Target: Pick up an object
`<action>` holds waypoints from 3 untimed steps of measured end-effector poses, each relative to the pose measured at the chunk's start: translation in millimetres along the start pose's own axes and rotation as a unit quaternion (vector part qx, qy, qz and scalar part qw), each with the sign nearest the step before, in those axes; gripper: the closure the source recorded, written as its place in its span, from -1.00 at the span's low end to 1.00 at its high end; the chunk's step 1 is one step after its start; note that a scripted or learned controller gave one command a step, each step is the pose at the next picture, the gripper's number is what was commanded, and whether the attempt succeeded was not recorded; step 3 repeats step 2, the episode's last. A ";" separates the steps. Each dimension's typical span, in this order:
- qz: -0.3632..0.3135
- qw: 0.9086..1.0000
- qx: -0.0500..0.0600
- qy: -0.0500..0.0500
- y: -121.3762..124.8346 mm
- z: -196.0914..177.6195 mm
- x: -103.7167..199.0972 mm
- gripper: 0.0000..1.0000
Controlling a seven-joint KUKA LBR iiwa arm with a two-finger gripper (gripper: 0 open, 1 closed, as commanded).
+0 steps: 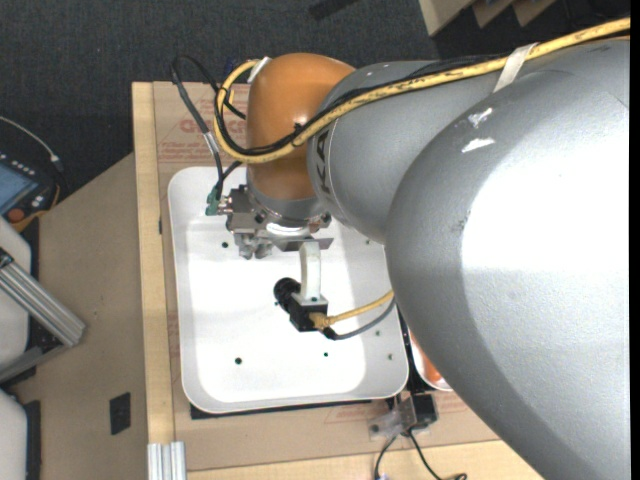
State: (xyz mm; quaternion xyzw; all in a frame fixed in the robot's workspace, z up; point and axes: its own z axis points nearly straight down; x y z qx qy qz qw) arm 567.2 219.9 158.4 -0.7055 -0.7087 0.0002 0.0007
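One grey arm (500,218) is counted, with one orange band (290,118) above its wrist and one gripper (255,247) at its end, reaching over one bench (150,268). One white bin (200,373) is seen nearly whole, and two small dark specks (238,360) are counted on its floor toward the near edge, while one orange patch (430,370), too little shown to be named, is made out just right of that bin beneath the arm. One metal rail (40,303) and one blue-faced device (15,183) are noted left of the bench.
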 end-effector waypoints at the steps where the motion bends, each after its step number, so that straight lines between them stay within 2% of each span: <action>1: 0.005 1.000 -0.002 0.000 46.7 76.8 -38.7 1.00; 2: 0.000 1.000 0.001 0.001 9.1 53.6 6.1 1.00; 3: 0.000 1.000 0.001 0.001 9.1 53.6 6.1 1.00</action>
